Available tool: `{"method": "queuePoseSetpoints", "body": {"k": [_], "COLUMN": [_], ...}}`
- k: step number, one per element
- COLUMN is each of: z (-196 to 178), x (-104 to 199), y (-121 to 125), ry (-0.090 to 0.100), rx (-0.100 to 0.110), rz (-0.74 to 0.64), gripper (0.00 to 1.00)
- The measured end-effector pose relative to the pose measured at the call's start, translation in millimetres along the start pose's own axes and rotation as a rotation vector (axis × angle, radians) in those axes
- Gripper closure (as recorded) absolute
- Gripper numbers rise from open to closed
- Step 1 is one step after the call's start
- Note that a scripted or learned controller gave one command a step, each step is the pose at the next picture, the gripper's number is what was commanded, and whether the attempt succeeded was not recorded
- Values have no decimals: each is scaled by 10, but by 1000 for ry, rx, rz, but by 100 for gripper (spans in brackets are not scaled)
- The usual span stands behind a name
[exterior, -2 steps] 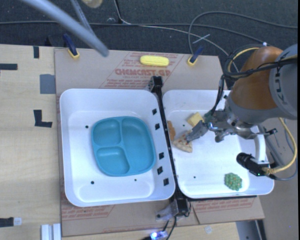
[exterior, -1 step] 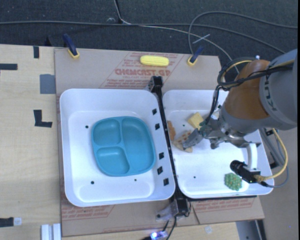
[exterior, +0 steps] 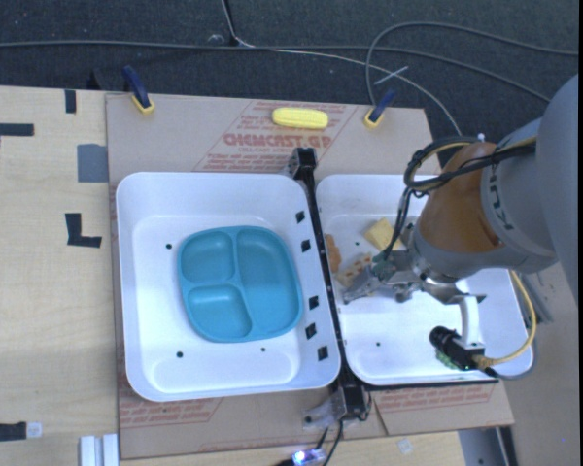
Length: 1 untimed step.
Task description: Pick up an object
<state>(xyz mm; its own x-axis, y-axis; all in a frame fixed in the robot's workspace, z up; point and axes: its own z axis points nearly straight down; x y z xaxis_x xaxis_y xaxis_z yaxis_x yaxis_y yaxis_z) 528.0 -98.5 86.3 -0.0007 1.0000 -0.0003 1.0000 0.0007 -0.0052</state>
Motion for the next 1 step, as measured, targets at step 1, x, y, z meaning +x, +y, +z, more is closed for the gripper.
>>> {"method": "queuePoseSetpoints", "body": {"k": [1], "z": [-125], "x": [13], "y": [6], "ry": [2], "rx": [-2], "rz": [-2], "gripper": [100]}}
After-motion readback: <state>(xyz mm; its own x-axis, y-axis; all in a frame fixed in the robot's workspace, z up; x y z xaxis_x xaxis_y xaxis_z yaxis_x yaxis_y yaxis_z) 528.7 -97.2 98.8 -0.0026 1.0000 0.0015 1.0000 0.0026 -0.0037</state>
